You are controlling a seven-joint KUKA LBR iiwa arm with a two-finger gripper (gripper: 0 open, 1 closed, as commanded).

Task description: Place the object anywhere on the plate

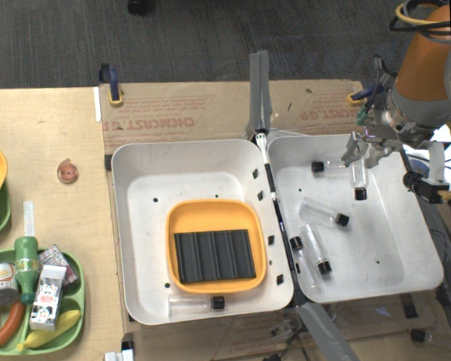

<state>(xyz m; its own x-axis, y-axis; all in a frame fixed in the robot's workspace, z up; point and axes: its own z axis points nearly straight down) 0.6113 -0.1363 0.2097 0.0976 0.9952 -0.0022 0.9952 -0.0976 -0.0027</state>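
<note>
Your pincer (pixel 358 155) hangs right of the plate (pixel 216 245), clamped on a vial (pixel 358 180) above other vials (pixel 323 211).

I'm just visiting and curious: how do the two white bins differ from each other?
The left bin holds a yellow plate with a dark ribbed slab on it; the right bin has no plate. The right bin holds several clear tubes with black caps; the left bin has one such tube by its front wall. The gripper hovers over the right bin, not the left. Both are shallow and white.
</note>
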